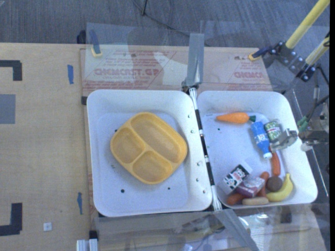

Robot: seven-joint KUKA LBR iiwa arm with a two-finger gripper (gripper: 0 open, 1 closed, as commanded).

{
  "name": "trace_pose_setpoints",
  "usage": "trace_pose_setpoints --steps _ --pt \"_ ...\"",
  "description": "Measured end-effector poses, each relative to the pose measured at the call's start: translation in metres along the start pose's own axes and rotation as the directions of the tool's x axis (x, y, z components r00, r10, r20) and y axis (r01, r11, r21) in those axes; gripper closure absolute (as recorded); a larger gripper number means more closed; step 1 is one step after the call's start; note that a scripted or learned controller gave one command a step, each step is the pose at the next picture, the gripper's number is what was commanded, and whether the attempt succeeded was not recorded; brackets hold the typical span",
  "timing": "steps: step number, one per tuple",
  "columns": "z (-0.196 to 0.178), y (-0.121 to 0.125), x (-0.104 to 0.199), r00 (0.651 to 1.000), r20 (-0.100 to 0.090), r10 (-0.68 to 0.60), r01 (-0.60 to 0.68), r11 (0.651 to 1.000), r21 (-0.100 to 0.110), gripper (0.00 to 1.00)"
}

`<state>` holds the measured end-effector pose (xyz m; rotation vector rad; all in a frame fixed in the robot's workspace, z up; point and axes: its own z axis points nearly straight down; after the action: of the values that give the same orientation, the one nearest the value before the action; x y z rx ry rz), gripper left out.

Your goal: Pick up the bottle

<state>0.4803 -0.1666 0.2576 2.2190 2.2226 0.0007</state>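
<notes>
Robot hand (287, 138) sits at right edge of right bin (209, 101), just beside blue bottle (260, 136); can't tell if grip is open or closed. Bottle lies flat in bin w/ carrot (233, 117) & banana (281, 190), not yet lifted, so pickup looks undone

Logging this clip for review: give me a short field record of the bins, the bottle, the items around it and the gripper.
left bin: holds a yellow divided plate
right bin: holds the toys
bottle: blue, lying flat, cap toward the near side
neighbours: carrot above-left, green can at its right
near corner: banana, milk carton
gripper: right of the bottle, grasp not clear
</notes>
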Motion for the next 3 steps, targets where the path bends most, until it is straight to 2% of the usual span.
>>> trace_pose_setpoints --steps 1,2,3 --pt "0.078 0.073 0.023 0.998 0.000 -0.056 0.056 0.998 0.001 0.00" --pt "0.005 0.094 -0.016 0.977 0.001 0.211 -0.211 0.977 -0.001 0.00" --pt "0.136 0.116 -0.020 0.986 -0.001 0.169 -0.169 0.985 -0.031 0.00"
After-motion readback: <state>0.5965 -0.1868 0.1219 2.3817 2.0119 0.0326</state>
